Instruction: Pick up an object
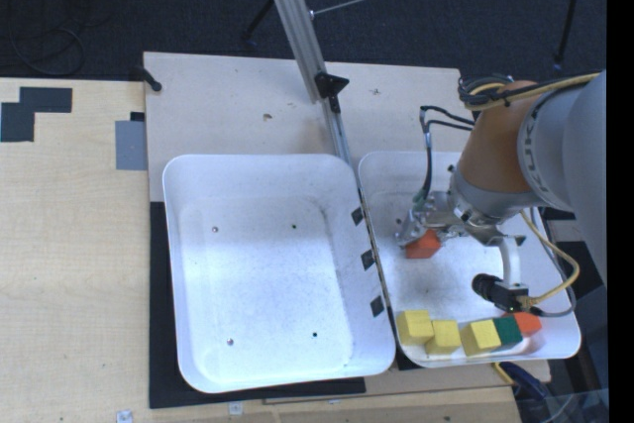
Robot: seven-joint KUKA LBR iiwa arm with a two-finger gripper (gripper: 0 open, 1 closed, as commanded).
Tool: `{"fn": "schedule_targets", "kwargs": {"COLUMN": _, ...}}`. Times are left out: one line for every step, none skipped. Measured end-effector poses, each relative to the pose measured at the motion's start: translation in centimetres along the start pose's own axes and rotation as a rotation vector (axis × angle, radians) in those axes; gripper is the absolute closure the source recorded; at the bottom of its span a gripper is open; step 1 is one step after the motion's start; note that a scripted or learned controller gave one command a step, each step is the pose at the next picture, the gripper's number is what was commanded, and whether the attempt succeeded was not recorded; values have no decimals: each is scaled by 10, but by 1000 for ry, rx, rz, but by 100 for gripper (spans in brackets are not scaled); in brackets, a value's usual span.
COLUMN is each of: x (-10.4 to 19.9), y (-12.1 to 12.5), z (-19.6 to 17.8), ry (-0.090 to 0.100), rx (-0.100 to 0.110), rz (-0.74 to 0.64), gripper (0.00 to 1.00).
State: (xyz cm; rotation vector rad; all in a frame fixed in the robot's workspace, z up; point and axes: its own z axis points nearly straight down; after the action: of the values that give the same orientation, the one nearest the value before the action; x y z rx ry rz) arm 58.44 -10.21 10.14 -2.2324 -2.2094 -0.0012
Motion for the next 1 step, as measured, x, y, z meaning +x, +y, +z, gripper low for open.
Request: {"fn": "schedule_targets", "kwargs": {"x": 73, "y": 65, "z": -94, "ry": 1, "rx": -9, "rz": -17, "gripper": 100}}
